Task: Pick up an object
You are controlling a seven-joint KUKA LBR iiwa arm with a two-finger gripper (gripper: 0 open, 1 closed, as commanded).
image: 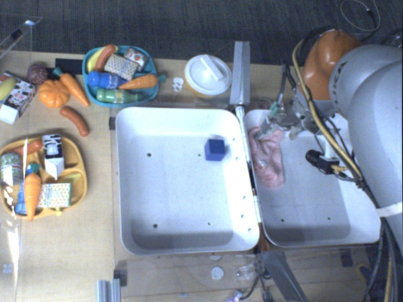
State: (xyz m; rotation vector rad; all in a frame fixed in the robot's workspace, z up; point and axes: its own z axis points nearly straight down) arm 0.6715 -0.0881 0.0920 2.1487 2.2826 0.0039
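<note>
A small blue cube [215, 149] lies in the left bin [164, 225], toward its upper right. A pink, soft-looking crumpled object [269, 157] rests against the left wall of the right bin [315, 231]. My gripper [279, 122] hangs at the upper left corner of the right bin, right over the top end of the pink object. Cables and the grey wrist crowd around it. I cannot make out whether it touches the pink object.
The bulky grey arm [371, 118] covers the right bin's upper right. Behind the bins stand a blue bowl of toy food [119, 75] and a white round lid [208, 74]. A yellow tray of toys [43, 176] and loose toy vegetables [63, 96] lie on the left.
</note>
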